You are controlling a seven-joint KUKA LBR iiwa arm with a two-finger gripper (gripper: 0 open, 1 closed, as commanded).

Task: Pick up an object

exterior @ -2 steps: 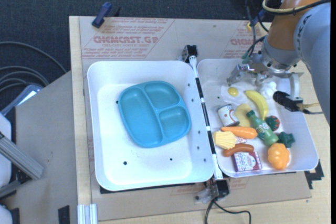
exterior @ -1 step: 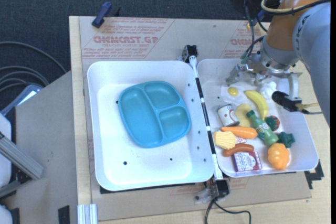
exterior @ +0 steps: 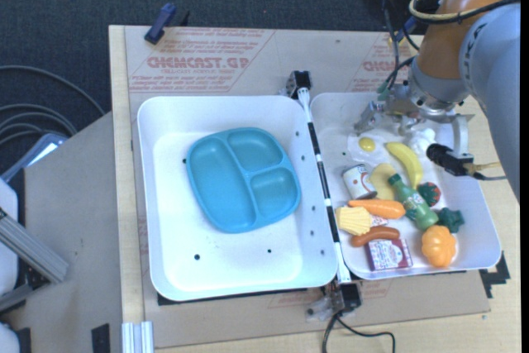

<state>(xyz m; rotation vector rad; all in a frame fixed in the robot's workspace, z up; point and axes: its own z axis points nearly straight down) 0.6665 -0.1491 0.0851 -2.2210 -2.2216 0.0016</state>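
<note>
Fingers (exterior: 365,122) of the gripper (exterior: 387,128) stand apart with nothing between them, pointing down over the far end of the right bin (exterior: 488,215). Just below them lies a fried egg (exterior: 366,145) on the bin floor, apart from the tips as far as can be seen. A banana (exterior: 405,161) lies just beside the egg, toward the arm's side.

Above the gripper the wrist rises to the orange band and the grey arm (exterior: 496,54), which comes in from the right edge.

Nearer the camera the rest of the toys crowd the same bin. A small white can (exterior: 355,178) lies near the divider, with a pale yellow piece (exterior: 382,178) beside it. A carrot (exterior: 376,208) lies crosswise below these, touching a green bottle (exterior: 411,201) that lies slanted. A red and green berry (exterior: 430,194) sits just beside the bottle, and a dark green piece (exterior: 450,219) lies near it. A ridged yellow piece (exterior: 355,219) and a sausage (exterior: 376,236) lie close to the carrot. A purple box (exterior: 387,255) and an orange (exterior: 438,245) lie at the near end.

In the left bin (exterior: 157,202) lies a blue divided plate (exterior: 242,178), well apart from the gripper. A blue clamp (exterior: 159,23) rests on the far left corner of the board.
</note>
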